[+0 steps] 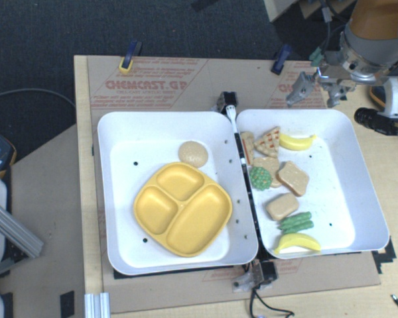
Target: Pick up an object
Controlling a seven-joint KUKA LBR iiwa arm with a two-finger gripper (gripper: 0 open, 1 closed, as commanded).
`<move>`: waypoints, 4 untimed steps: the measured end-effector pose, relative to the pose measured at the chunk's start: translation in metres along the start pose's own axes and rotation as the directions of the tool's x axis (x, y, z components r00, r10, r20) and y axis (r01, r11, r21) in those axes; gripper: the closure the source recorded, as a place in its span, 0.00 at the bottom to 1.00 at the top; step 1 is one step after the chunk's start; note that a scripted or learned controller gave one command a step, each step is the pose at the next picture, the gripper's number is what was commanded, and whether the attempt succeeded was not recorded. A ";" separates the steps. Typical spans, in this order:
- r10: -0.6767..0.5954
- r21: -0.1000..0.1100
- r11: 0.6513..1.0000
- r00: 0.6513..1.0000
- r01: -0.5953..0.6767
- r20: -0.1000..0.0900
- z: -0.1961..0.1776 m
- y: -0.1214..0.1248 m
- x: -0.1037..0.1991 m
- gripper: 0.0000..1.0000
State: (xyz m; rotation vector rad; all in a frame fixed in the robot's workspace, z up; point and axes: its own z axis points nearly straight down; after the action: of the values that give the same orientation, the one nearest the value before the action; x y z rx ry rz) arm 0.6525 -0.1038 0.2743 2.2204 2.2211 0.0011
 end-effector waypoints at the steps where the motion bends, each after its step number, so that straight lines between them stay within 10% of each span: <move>1: -0.001 -0.003 1.000 1.000 0.001 0.001 -0.011 0.001 0.000 1.00; 2: -0.003 0.009 1.000 1.000 0.003 -0.003 0.026 -0.052 0.056 1.00; 4: 0.000 -0.004 1.000 1.000 0.000 0.000 0.004 -0.048 0.054 1.00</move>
State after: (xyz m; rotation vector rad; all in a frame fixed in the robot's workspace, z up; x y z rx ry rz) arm 0.6041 -0.0499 0.2706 2.2180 2.2194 0.0053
